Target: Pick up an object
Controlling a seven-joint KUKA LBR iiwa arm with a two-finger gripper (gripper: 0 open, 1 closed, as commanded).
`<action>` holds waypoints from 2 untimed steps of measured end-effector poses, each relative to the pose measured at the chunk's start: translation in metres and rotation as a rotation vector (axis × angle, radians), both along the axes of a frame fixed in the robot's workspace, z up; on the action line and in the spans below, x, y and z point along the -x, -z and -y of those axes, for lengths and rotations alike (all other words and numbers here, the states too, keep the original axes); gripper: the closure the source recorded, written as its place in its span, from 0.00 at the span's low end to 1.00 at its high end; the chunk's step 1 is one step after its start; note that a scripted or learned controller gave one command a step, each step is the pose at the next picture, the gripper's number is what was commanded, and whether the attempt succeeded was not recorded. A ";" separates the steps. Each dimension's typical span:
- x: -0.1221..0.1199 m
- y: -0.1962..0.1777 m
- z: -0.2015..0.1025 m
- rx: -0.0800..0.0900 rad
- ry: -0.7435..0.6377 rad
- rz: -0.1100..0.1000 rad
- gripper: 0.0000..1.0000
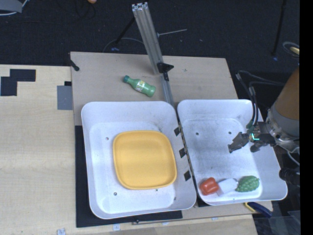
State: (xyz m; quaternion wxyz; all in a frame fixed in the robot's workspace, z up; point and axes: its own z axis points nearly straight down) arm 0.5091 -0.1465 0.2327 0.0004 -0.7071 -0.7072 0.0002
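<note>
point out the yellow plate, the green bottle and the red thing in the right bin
yellow plate (145, 159): camera view, middle of its flat face
green bottle (140, 85): camera view, on its body, lying on the bench behind the bins
red thing (209, 185): camera view, middle of its top

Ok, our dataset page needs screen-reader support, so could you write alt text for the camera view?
A robot arm's end effector hovers over the right bin, above a red object, a white object and a green object. The left bin holds a yellow plate; a green bottle lies on the bench behind.
</note>
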 end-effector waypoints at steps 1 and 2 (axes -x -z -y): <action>0.000 0.000 0.000 0.000 0.000 0.000 0.00; 0.004 0.062 -0.004 -0.001 -0.001 -0.005 0.00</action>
